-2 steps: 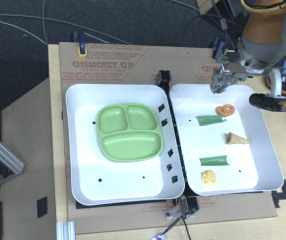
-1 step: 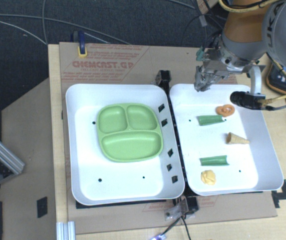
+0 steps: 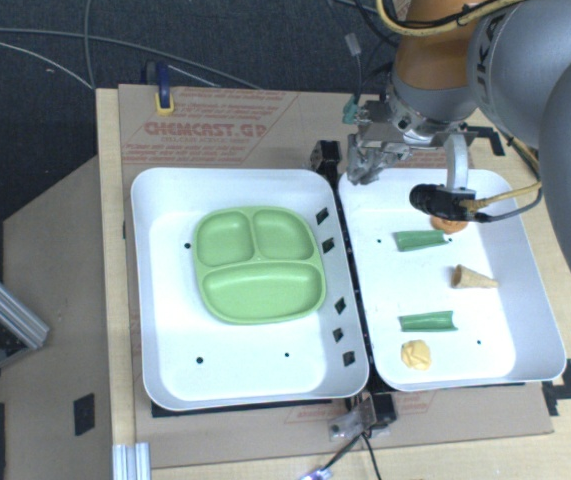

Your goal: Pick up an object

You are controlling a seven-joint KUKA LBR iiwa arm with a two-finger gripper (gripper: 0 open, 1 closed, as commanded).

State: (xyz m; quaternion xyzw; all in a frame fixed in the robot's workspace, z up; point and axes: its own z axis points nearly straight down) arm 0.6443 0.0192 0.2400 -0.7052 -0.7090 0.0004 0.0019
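— Right bin (image 3: 525, 298), contents?

— I log five. Upper green strip (image 3: 418, 239), centre right of the frame, long axis near level, left end a touch higher. Lower green strip (image 3: 427, 320), same lie. Tan cone (image 3: 473, 277), tip pointing right. Yellow lump (image 3: 416, 353), lower down. Orange piece (image 3: 450, 224), partly under a black fitting (image 3: 443, 201).

— Tool?

— Gripper (image 3: 363, 171) sits at the top of the frame over the bins' shared edge, nothing visibly between its fingers; how far apart they are, I cannot tell.

— Left bin (image 3: 155, 268)?

— One green divided plate (image 3: 260, 265), centred.
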